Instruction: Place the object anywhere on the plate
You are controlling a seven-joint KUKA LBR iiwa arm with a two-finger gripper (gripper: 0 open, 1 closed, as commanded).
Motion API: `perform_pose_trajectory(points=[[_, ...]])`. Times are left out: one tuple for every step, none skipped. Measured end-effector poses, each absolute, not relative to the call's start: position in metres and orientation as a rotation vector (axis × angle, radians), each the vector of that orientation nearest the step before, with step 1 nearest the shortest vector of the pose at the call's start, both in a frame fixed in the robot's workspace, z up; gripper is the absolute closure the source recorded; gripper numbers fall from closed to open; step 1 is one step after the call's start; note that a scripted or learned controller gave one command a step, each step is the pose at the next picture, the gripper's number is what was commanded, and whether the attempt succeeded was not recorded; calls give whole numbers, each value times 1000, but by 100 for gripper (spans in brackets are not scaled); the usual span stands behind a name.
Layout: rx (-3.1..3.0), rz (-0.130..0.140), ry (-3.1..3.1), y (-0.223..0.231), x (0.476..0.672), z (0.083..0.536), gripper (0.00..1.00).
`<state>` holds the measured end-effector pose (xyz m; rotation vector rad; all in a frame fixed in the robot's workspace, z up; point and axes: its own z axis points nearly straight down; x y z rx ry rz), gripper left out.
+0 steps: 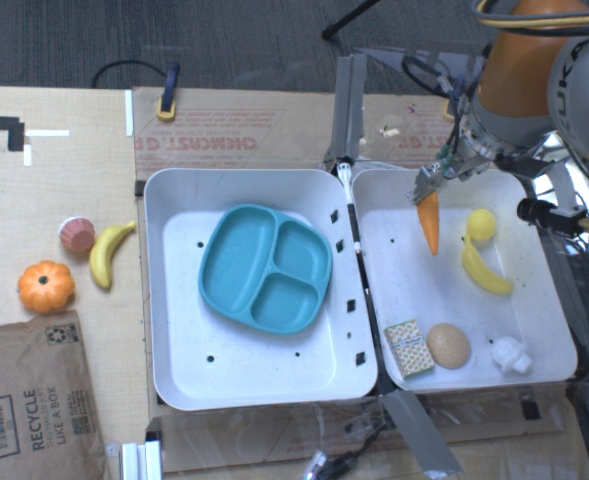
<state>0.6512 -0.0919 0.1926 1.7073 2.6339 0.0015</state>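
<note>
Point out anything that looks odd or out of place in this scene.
The carrot hangs point down from the claw above the right bin, pinched at its top end. The blue plate sits askew in the left bin.

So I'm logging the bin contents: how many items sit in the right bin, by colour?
Orange: 1, carrot
Yellow: 2, lemon, banana
Tan: 2, egg, cracker box
White: 1, small lump
Total: 6
</note>
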Motion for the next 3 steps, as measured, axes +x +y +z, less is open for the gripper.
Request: perform_pose_trajectory(points=[[1529, -2, 2745, -20, 588, 191, 100], [1628, -2, 2686, 57, 613, 191, 100], [1629, -2, 2686, 57, 613, 191, 0]])
